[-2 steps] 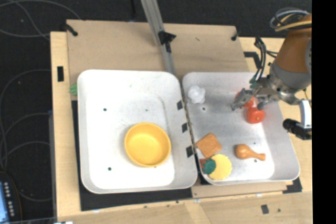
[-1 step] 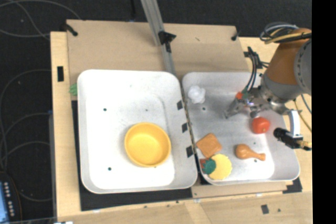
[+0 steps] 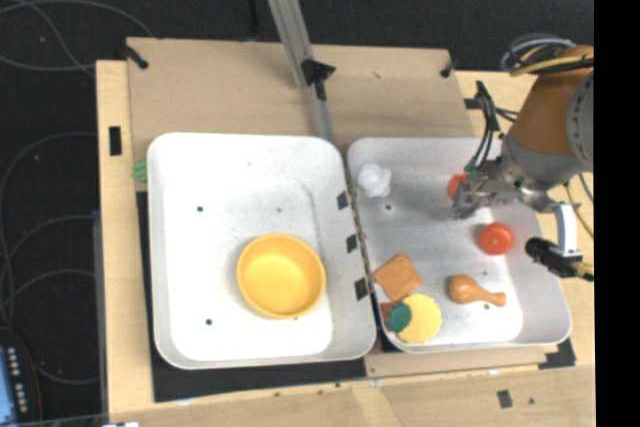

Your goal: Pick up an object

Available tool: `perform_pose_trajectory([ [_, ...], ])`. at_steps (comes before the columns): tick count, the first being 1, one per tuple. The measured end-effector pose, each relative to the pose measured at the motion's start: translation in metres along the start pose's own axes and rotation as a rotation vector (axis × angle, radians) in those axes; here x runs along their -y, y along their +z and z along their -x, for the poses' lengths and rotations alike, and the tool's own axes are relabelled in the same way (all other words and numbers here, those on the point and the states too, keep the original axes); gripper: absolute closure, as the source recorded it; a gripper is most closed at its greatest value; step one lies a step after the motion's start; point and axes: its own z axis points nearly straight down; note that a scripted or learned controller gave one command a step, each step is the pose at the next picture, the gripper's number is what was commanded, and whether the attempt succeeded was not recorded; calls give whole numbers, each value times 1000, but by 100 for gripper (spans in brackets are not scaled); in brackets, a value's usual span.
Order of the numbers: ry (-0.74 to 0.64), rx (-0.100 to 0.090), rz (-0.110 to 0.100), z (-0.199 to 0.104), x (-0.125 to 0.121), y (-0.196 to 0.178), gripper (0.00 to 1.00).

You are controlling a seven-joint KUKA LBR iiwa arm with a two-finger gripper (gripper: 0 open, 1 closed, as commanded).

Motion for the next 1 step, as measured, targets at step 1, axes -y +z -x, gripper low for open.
perform_pose_trajectory([
  [1,-3,-2,2,3,-6,-45,100],
])
